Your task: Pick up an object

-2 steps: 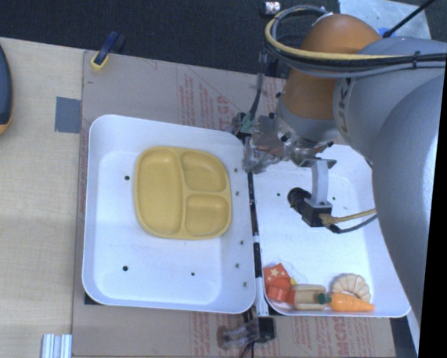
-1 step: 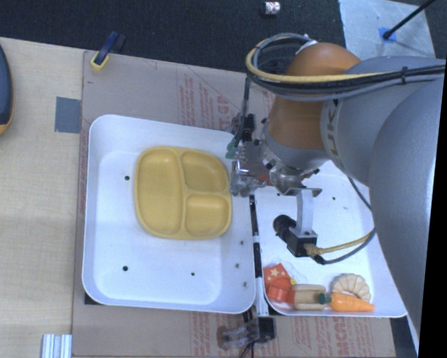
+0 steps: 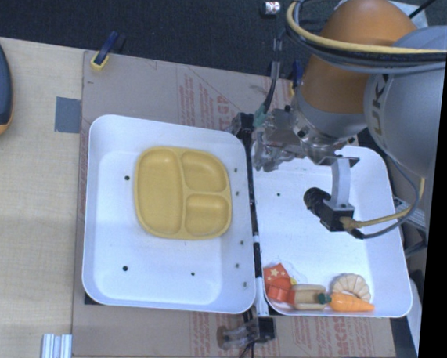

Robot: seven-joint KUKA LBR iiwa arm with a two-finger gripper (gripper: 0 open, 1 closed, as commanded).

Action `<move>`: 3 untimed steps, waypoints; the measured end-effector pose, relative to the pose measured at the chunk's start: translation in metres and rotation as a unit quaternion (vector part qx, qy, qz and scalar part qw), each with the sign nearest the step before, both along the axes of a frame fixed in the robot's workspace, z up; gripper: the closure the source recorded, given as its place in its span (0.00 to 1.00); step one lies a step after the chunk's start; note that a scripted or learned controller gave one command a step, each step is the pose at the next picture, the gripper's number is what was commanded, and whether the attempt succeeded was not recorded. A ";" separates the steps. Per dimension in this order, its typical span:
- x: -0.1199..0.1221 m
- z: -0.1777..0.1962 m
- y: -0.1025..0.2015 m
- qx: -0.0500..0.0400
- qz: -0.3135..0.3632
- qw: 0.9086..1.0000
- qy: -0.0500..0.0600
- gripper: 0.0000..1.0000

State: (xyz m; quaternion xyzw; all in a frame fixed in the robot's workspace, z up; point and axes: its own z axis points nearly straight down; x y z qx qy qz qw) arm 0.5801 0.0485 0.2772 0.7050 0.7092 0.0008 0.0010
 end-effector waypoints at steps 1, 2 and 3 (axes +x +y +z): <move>-0.001 -0.004 0.001 0.000 0.001 1.000 0.003 0.00; -0.039 -0.016 -0.081 -0.001 -0.006 1.000 0.005 0.00; 0.020 -0.090 -0.045 0.000 0.001 1.000 0.004 0.00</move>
